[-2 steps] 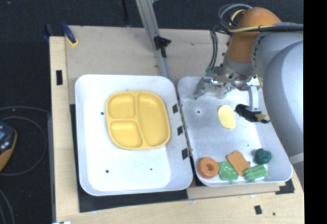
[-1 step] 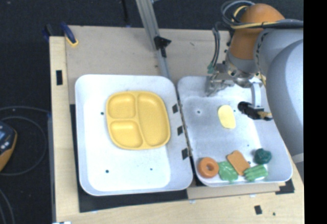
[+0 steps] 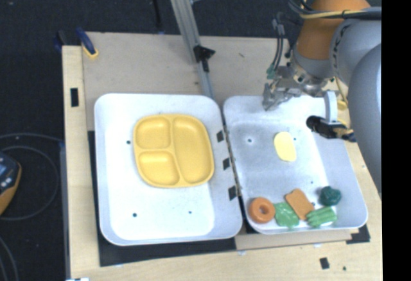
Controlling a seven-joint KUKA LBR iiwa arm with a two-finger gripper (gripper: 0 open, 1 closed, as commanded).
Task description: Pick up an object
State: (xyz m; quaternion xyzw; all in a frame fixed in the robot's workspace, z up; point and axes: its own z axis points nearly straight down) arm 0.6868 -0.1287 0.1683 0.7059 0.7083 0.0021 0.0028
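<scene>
yellow divided plate (image 3: 173, 149) in left bin (image 3: 112, 209), wooden bench (image 3: 128, 61)

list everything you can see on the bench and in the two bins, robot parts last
left bin: 1, white, left half of the bench
divided plate: 1, yellow, three compartments, middle of the left bin
right bin: 1, white, beside the left bin
oval piece: 1, pale yellow, middle of the right bin
ring: 1, orange, near edge of the right bin
block: 1, orange-brown, right of the ring
green pieces: 2, light green, along the near edge
dark green piece: 1, near right corner
metal post: 1, grey, behind the bins
arm: 1, grey with orange band, from the right
end effector: 1, over the right bin's far edge
</scene>
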